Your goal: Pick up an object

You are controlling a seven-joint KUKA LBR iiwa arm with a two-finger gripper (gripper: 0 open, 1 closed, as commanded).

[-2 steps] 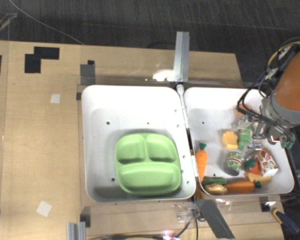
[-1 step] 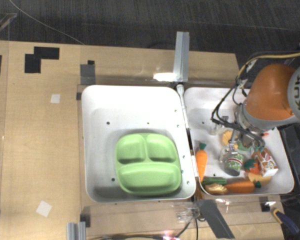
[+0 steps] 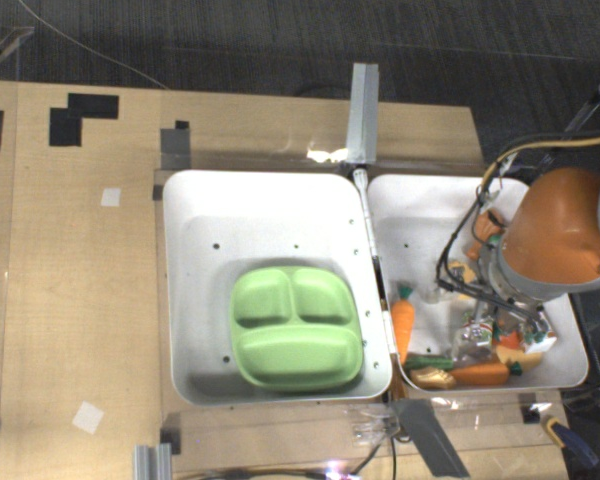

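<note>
My gripper (image 3: 477,336) hangs low in the right bin (image 3: 420,218), near its front right corner, under the orange wrist band. It sits just above a heap of small toy foods: an orange carrot piece (image 3: 480,373), a yellowish piece (image 3: 430,376) and a red bit (image 3: 510,342). A carrot with a green top (image 3: 403,323) lies to the left of the gripper, beside the wall between the bins. An orange object (image 3: 486,225) peeks out behind the arm. The arm hides the bin's right part.
A green sectioned plate (image 3: 296,326) lies in the left bin (image 3: 210,228), toward its front right. A metal post (image 3: 363,108) stands behind the divide between the bins. Cables loop off the wrist over the right bin's back.
</note>
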